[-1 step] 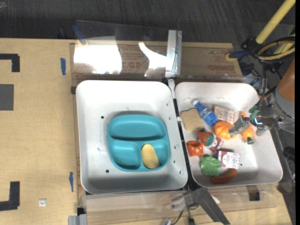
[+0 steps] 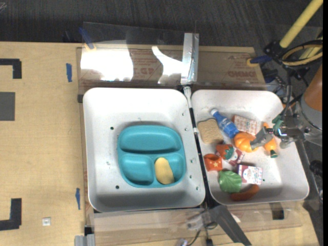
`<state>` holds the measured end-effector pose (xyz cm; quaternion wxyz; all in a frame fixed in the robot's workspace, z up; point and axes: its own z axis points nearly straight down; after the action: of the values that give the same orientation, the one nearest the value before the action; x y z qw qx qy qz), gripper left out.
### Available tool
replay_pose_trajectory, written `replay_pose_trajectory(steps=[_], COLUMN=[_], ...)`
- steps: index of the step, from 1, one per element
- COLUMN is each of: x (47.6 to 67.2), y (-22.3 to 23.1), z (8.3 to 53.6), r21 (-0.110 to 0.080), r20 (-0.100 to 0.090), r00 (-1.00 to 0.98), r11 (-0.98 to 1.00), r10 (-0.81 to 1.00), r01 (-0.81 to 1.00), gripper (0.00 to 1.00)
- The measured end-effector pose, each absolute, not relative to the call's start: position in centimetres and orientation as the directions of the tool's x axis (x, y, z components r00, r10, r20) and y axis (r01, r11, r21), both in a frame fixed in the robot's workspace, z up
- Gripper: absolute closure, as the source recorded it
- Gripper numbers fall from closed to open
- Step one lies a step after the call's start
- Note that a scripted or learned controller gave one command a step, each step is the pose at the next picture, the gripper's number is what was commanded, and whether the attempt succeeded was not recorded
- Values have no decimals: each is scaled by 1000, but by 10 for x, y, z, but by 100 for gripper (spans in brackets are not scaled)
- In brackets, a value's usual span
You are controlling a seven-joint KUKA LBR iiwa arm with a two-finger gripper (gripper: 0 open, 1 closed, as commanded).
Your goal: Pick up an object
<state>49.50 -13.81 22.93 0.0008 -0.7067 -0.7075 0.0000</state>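
My gripper (image 2: pixel 272 136) hangs low over the right side of the right white bin (image 2: pixel 292 186), the arm reaching in from the right. Just below it lies a small orange piece (image 2: pixel 271 147), and a round orange fruit (image 2: pixel 244 142) sits right beside it on the left. Near these lie a blue bottle (image 2: pixel 224 123), a tan bread slice (image 2: pixel 208 131), a red piece (image 2: pixel 212 162), a green pepper (image 2: pixel 230 180) and two small cartons (image 2: pixel 245 123) (image 2: pixel 251 173). The view does not show anything held.
The left white bin (image 2: pixel 102 111) holds a teal divided tray (image 2: pixel 148 140) with a yellow oval piece (image 2: pixel 164 170) in its lower right compartment. A clear plastic sheet and cardboard stand behind the bins. Cables and a yellow pole are at the far right.
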Motion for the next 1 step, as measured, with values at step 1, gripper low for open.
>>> replay_pose_trajectory(steps=[1], x=[531], y=[-139], z=[108], r21=[3], r20=[-1], r00=[-6], r11=[6], r10=[1000], r01=[1000], gripper=[0])
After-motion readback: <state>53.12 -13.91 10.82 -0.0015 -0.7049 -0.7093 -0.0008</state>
